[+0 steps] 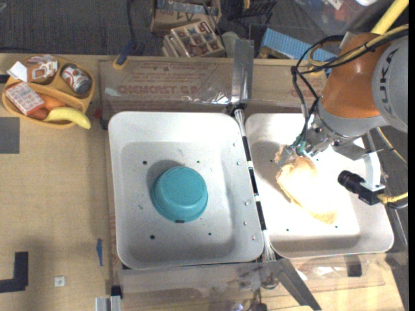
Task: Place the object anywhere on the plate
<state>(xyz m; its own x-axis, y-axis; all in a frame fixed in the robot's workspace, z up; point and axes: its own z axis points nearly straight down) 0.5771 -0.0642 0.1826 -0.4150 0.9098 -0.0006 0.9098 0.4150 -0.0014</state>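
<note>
- We are looking down on two white bins; the gripper [303, 146] is hanging low in the right bin [373, 235], at the far-left end of a pale yellow-orange object [305, 186].
- We cannot tell whether the claw is wide, narrow or holding anything: its tip is small and glare is washing out that bin.
- The object is lying flat on the right bin's floor, stretching from beside the gripper toward the near right. It looks thin and limp, perhaps cloth or a soft flat toy, though we are only guessing.
- We are judging it light and floppy, so it will likely sag and drag when lifted; pinching a raised fold or the edge near the gripper seems the best hold.
- The teal plate [180, 193] is sitting in the middle of the left bin [130, 141], well apart from the object.
- The bin floors look smooth and glossy, so a flat piece may slide rather than bunch.
- Around the bench: a yellow tray of toy food [45, 92] at far left, cardboard [168, 86] behind the bins, and clutter beyond.
</note>
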